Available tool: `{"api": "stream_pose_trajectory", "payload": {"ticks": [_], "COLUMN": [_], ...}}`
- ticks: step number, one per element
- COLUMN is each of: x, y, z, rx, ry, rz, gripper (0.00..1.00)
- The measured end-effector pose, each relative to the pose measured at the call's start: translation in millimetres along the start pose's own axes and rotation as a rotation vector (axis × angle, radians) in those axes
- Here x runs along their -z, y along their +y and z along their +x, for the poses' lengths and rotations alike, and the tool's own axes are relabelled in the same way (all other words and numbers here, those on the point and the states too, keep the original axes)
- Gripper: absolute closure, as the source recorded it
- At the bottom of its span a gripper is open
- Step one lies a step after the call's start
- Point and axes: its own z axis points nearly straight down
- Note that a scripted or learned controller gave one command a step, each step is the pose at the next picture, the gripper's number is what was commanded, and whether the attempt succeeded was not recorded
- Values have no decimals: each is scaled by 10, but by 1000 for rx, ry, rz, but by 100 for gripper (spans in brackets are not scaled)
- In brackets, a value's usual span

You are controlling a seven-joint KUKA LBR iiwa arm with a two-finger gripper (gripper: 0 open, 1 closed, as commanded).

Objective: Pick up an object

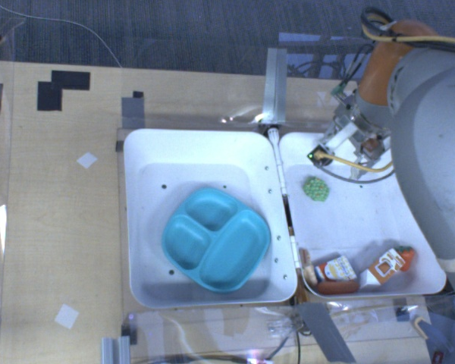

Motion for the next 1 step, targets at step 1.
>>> {"api": "stream_pose_trajectory", "payload": {"ticks": [1], "x": [-483], "y": [466], "z": [-680], "rx": [101], "ry": [1], "rz": [-3], "gripper": [0]}}
